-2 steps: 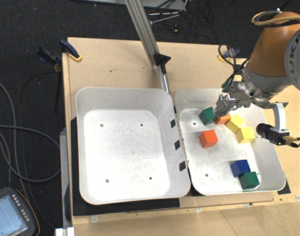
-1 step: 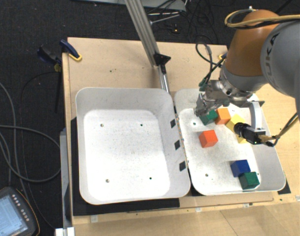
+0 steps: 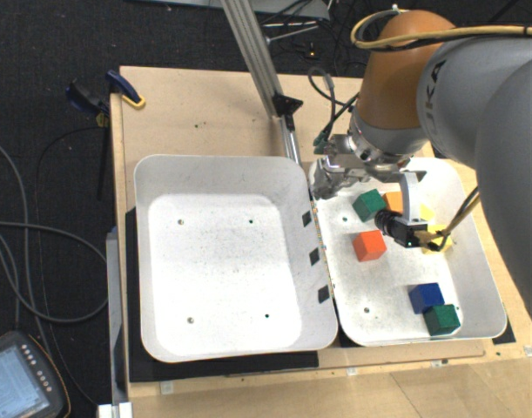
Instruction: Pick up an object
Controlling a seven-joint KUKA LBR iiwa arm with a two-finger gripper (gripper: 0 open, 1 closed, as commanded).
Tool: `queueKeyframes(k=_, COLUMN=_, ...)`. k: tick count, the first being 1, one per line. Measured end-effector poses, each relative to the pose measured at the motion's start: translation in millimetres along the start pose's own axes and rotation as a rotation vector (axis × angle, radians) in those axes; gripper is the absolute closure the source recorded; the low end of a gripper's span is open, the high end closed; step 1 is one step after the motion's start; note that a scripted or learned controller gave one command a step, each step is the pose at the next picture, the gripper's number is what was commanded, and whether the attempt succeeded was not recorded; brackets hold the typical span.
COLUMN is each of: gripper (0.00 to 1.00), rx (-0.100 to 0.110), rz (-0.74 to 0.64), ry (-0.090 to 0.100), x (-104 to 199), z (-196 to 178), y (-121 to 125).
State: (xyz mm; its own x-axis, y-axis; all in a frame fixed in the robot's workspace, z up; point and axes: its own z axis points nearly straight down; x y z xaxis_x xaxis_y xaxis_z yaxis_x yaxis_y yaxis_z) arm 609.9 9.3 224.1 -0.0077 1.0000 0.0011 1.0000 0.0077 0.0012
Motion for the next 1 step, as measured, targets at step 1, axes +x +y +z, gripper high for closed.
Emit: queueKeyframes(k=1, gripper=1.00, rx=-0.001, rz=0.001, ry=0.000, x=48.3, z=5.4, y=21.5)
